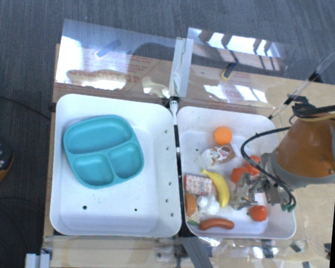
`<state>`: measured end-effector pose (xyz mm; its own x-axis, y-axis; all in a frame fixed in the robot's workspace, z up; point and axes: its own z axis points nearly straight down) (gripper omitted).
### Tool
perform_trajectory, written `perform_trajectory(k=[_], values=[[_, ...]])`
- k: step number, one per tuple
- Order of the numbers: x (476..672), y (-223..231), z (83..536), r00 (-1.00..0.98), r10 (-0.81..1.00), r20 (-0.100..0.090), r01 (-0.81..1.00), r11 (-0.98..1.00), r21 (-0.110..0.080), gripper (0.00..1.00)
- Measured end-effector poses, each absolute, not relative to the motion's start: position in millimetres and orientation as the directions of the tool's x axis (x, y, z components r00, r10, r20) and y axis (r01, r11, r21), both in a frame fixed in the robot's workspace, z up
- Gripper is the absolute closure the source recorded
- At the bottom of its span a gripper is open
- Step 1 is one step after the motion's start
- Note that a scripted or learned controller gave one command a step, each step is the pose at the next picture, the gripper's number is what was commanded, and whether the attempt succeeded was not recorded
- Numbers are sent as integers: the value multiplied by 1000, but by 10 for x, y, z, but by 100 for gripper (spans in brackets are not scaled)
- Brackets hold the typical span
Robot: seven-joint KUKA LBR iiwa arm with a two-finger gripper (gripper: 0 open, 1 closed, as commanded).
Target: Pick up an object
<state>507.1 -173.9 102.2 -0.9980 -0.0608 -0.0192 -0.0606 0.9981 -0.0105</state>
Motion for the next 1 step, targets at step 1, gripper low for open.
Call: perform_trajectory(k=[1], values=[[5479,-1705,916,-957,291,-9,292,957,-1,100]])
